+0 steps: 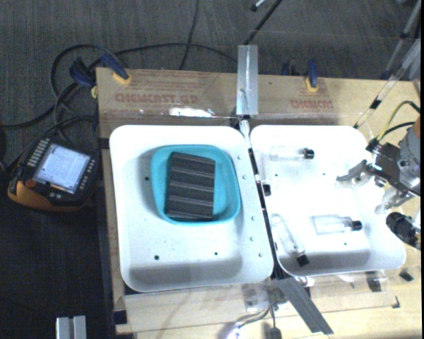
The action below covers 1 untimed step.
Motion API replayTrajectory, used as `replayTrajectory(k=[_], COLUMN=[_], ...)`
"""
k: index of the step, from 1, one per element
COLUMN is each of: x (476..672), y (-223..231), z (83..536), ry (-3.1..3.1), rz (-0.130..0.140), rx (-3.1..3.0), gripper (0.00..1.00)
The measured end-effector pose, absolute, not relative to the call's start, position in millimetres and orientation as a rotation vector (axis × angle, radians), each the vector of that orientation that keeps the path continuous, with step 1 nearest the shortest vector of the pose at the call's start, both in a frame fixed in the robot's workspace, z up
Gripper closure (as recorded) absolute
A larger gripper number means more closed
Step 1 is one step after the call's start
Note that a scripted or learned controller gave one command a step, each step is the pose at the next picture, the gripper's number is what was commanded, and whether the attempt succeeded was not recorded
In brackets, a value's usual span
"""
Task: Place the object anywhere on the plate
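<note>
Camera view: two shallow white bins sit side by side on the wooden counter (pixel 198 94). The left bin (pixel 134 246) holds a teal plate (pixel 230 186), and a dark grey ribbed block (pixel 191 186) lies flat in the middle of that plate, inside its rim; white floor lies open around the plate, widest toward the near wall. The right bin (pixel 353 256) holds three clear vials with black caps: one vial (pixel 290 154) near the far wall, a second vial (pixel 333 224) toward the near side, and a third vial (pixel 286 239) lying along the left wall. The middle of that bin's floor is open. The gripper (pixel 378 182) hangs over the right bin's right rim, its pale fingers (pixel 353 175) spread apart with nothing between them. A handheld control pendant (pixel 53 171) with a lit screen rests on the dark floor left of the counter, cables looping behind it.
</note>
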<state>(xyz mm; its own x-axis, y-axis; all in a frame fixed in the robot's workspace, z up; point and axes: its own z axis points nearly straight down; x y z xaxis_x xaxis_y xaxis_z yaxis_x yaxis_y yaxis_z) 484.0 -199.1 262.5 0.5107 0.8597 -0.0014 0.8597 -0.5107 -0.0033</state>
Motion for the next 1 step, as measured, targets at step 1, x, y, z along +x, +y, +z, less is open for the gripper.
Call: replayTrajectory(k=[1], x=[483.9], y=[-207.0], z=[247.6], ry=[-1.490], rz=[0.004], rx=[-2.762], gripper=[0.00])
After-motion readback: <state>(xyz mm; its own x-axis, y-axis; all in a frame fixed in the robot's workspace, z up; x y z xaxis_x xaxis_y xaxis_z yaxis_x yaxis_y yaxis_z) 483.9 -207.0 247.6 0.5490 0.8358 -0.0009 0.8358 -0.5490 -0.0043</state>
